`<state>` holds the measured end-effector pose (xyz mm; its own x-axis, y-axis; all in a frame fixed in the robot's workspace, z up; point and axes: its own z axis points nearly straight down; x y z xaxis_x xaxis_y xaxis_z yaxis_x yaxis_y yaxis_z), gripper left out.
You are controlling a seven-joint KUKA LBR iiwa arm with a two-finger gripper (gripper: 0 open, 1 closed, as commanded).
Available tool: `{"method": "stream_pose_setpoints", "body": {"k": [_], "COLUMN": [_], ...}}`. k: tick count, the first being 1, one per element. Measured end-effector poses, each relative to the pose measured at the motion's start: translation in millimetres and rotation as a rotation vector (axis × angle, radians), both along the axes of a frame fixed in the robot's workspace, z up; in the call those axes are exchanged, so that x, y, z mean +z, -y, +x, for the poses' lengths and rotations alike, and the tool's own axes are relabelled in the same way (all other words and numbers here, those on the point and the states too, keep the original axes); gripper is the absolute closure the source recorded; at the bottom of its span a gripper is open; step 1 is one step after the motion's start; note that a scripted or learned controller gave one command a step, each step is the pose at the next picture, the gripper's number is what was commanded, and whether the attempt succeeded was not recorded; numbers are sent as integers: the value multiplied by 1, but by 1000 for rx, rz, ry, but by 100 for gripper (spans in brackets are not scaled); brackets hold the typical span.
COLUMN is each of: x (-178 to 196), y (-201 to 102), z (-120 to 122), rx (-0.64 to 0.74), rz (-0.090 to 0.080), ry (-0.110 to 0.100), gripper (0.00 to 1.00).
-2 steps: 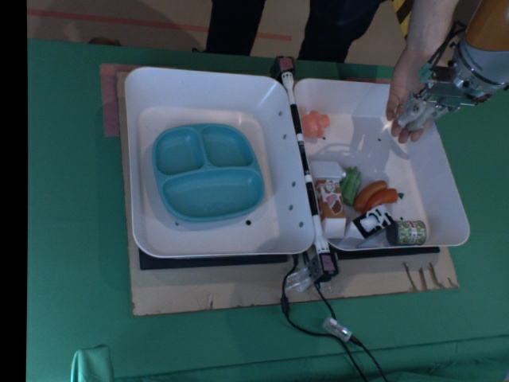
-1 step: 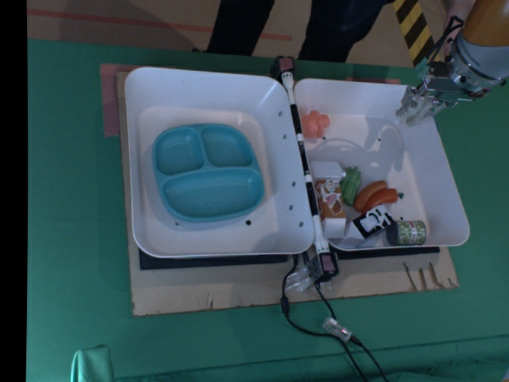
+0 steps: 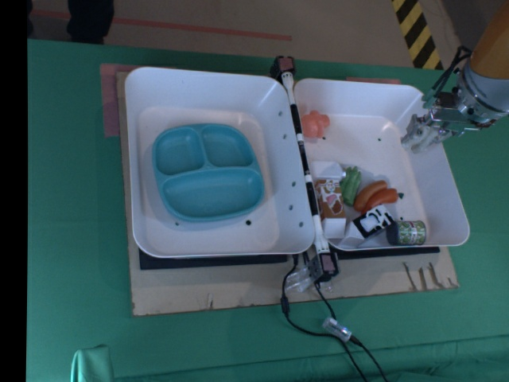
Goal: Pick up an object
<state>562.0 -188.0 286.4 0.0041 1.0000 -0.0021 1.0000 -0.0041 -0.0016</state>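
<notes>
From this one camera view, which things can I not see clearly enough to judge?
- Gripper, camera view: small and blurred over the right bin's far right rim; finger state unclear.
- Arm: cut off by the picture's right edge.
- Small can at the near right corner: label too small to read.
- Black and white item: partly tucked under the orange carrots; its shape is unclear.
- Person's legs: cut off by the top edge.

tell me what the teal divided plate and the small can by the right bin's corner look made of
Teal divided plate: likely moulded plastic, given its uniform colour, rounded compartments and soft sheen. Small cylindrical can: probably metal or a toy imitation, with a green printed label; too small to be sure.
</notes>
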Motion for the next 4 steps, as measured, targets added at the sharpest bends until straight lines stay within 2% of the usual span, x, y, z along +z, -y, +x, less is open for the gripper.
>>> {"method": "stream_pose_setpoints", "body": {"k": [1, 2, 3, 4], "x": [-7, 28, 38, 69], "y": [0, -17, -1, -11], "z": [-65, -93, -93, -33], "rx": [0, 1, 1, 2], "rz": [1, 0, 0, 0], "ry": [-1, 2, 2, 4], "gripper": [100, 100, 100, 100]}}
